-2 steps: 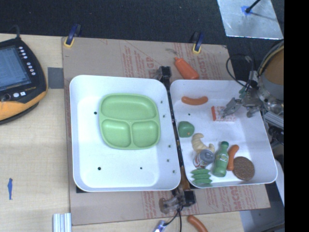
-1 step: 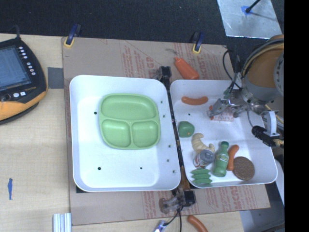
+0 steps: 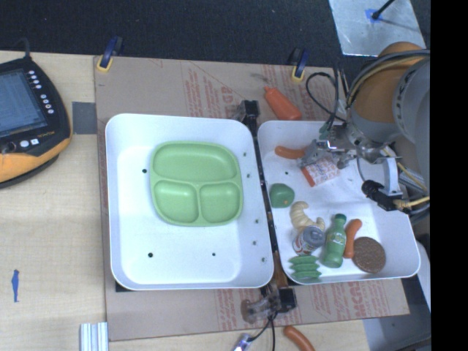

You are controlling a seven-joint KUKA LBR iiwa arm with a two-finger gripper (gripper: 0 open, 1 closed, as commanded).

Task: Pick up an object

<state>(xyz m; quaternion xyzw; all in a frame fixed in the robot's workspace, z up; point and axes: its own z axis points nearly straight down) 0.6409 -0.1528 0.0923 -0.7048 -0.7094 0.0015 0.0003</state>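
The right white bin (image 3: 398, 218) holds several small toys. Among them are an orange sausage (image 3: 287, 152), a green ball (image 3: 281, 194), a red-and-white packet (image 3: 322, 172), a cream pastry (image 3: 300, 214), a grey can (image 3: 313, 237), a green bottle (image 3: 335, 241), an orange carrot (image 3: 352, 237), a brown cookie (image 3: 369, 255) and a green leafy piece (image 3: 305, 268). My gripper (image 3: 325, 151) hangs low over the bin's back part, right above the packet's upper edge. Whether it touches the packet is unclear.
The left white bin (image 3: 131, 196) carries a green divided plate (image 3: 197, 183). An orange carrot toy (image 3: 281, 104) lies on the cardboard behind the bins and another orange piece (image 3: 300, 337) lies in front. A teach pendant (image 3: 25, 119) sits far left. Black cables (image 3: 322, 93) loop beside the arm.
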